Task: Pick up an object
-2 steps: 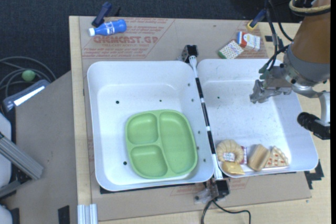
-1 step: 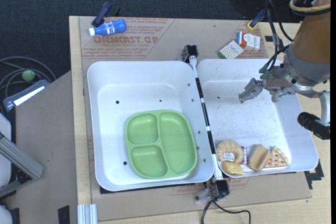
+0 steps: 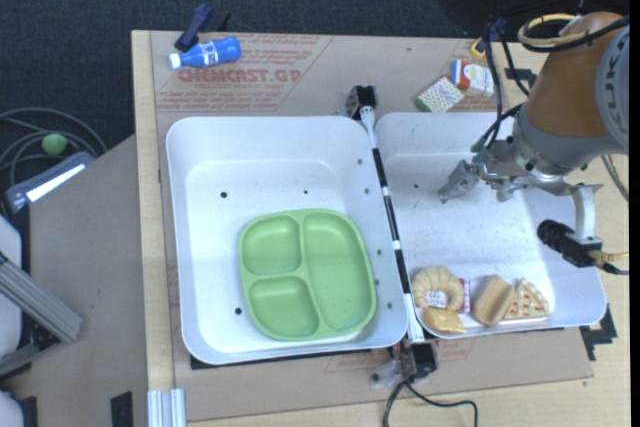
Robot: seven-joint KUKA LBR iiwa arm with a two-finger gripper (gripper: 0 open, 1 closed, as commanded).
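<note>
While the arm (image 3: 575,80) reaches in from the right, its tool (image 3: 462,183) hangs over the upper part of the right bin (image 3: 470,245), with nothing seen between its tips; whether they are spread or pressed together I cannot tell. Toy food lies well apart from it, along that bin's near edge: a bagel (image 3: 436,287), a bread piece (image 3: 490,299) and a pizza slice (image 3: 527,300). On the desk (image 3: 300,65), the left bin (image 3: 200,215) holds a green divided tray (image 3: 305,273).
</note>
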